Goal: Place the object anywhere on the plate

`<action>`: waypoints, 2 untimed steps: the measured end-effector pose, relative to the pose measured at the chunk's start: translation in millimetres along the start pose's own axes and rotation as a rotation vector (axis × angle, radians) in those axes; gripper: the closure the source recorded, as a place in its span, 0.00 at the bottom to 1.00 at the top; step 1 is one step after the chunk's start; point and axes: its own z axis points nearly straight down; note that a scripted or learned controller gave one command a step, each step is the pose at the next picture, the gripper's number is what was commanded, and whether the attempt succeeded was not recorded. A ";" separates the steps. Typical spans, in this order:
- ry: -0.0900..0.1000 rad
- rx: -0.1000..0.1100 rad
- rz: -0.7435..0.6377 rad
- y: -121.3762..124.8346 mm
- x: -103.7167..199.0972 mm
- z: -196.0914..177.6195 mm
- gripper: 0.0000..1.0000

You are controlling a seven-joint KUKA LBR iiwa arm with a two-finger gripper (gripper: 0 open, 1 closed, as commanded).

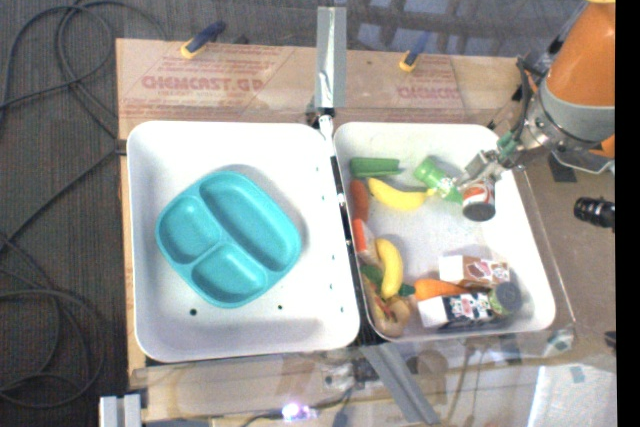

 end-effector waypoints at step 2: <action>-0.003 -0.002 -0.132 85.0 11.4 18.4 1.00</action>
